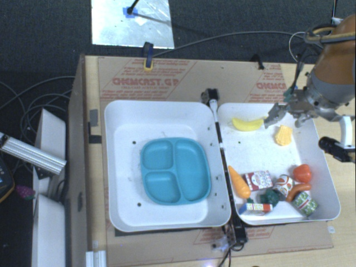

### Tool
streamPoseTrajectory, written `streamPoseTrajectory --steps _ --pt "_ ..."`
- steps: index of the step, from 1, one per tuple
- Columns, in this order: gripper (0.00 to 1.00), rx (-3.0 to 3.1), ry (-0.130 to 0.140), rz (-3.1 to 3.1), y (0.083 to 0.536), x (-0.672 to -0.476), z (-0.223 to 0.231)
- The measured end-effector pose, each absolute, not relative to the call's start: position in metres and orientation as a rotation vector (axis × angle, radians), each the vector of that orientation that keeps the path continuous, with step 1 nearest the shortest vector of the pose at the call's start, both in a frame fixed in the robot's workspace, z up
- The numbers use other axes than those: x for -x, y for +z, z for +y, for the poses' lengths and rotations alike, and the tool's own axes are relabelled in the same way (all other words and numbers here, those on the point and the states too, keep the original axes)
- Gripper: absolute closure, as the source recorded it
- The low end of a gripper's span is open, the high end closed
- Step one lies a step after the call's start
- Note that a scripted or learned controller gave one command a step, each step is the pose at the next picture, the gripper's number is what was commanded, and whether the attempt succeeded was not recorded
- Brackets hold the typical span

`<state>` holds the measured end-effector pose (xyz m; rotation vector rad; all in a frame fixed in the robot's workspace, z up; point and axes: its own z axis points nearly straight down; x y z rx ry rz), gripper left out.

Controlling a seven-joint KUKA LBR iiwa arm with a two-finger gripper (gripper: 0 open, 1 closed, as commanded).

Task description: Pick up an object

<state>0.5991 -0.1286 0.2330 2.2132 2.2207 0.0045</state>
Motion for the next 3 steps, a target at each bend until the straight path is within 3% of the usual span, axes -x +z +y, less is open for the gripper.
streamPoseTrajectory --steps 2,3 --pt "0.00 -2.220 -0.001 2.222 0.130 -0.601 -0.207" --pt "0.00 -2.215 0.001 2.225 0.092 -0.609 -0.206"
